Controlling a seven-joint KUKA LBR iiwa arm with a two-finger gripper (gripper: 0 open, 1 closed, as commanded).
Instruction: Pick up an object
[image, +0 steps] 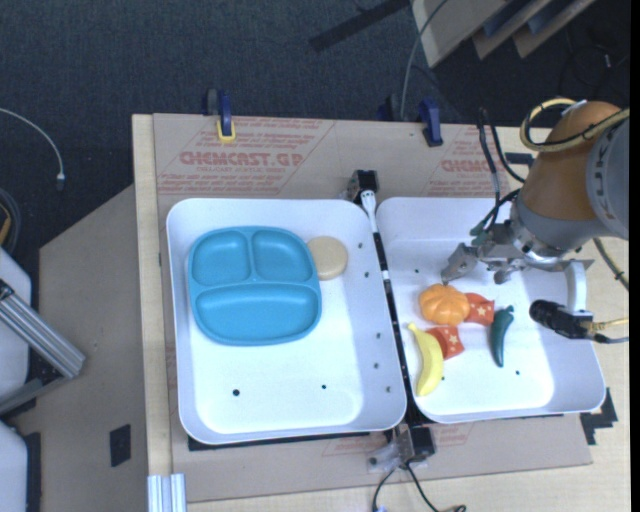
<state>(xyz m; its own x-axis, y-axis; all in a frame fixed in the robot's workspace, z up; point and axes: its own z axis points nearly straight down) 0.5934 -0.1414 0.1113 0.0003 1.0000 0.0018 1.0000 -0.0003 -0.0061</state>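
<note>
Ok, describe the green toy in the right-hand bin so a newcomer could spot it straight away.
Start at the right bin, the one the arm reaches over. Among the cluster of toy food near its middle, the green pepper lies at the right end, just right of the red pieces and the orange pumpkin. It is the only dark green item, slim and curved, unlike the yellow banana.

The arm (575, 165) is cut off by the right edge.
</note>
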